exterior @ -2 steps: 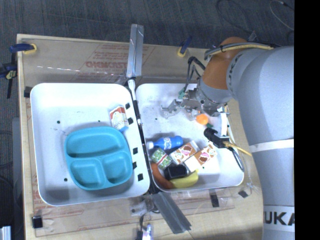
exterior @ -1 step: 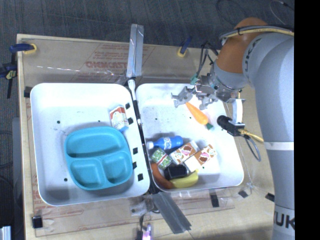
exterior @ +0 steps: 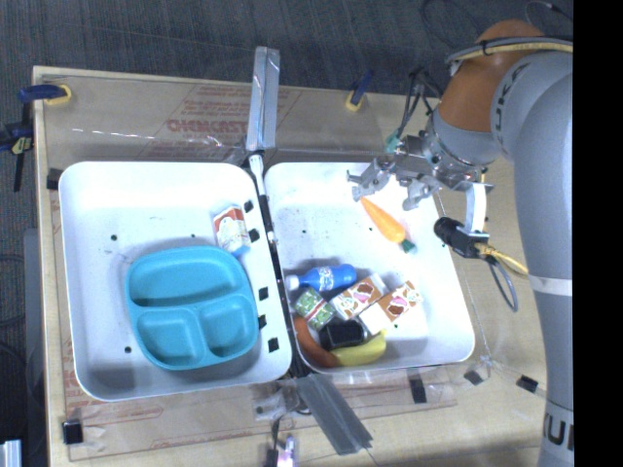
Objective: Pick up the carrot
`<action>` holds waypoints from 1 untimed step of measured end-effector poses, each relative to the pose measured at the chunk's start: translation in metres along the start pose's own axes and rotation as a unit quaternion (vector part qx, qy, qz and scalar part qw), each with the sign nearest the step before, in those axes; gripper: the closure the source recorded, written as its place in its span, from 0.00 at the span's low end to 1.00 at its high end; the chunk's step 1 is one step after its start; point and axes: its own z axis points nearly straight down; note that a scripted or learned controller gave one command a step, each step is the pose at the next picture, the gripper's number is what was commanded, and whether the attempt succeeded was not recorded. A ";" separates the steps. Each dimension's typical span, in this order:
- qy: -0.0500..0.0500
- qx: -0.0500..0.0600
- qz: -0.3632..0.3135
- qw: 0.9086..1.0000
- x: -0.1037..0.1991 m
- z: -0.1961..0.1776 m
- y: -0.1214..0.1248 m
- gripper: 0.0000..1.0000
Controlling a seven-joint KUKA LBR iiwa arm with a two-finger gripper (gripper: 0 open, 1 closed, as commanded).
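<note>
The end effector (exterior: 394,185) hangs with its fingers spread apart and empty right over the carrot (exterior: 385,221), which lies just below it in the right bin (exterior: 458,300), so next it should descend and close.

I'm looking at a robotics lab setup: a plywood-topped table (exterior: 146,115) held down by blue clamps (exterior: 44,93), two white bins (exterior: 78,261) fixed side by side, dark carpet (exterior: 146,17) around it, and cables (exterior: 419,105) trailing off the grey industrial arm (exterior: 545,144).
</note>
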 end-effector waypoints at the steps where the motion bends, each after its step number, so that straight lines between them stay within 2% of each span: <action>1: 0.001 0.002 0.128 0.992 0.007 0.112 0.002 0.00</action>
